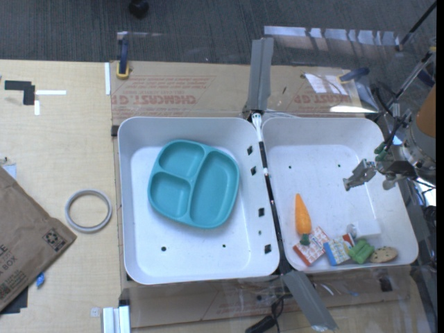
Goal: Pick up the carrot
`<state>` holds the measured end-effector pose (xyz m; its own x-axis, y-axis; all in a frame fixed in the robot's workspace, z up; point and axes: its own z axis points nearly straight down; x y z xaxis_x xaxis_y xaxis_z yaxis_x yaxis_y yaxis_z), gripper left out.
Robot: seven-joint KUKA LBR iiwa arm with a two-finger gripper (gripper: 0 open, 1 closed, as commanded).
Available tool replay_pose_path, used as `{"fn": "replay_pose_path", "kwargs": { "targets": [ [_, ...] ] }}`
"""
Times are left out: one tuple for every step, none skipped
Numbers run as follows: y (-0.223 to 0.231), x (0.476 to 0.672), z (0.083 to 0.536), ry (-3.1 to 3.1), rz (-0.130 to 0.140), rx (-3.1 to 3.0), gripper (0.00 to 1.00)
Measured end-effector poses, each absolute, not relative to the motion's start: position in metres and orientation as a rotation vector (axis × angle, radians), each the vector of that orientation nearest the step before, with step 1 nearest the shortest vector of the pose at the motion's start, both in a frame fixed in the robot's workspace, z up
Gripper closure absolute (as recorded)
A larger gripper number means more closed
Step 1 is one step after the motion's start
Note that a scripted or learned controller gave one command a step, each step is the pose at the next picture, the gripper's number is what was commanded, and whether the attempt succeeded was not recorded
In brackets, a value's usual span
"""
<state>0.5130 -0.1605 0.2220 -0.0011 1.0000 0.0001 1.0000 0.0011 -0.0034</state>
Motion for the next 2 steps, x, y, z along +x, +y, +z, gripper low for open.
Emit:
{"fn": "replay_pose_path", "kwargs": {
  "targets": [
    [-0.104, 0.499, 0.113, -2.333, 0.003, -2.1, 0.0],
    [-0.114, 0.498, 0.091, -2.292, 0.002, -2.146, 0.0]
  ]
}}
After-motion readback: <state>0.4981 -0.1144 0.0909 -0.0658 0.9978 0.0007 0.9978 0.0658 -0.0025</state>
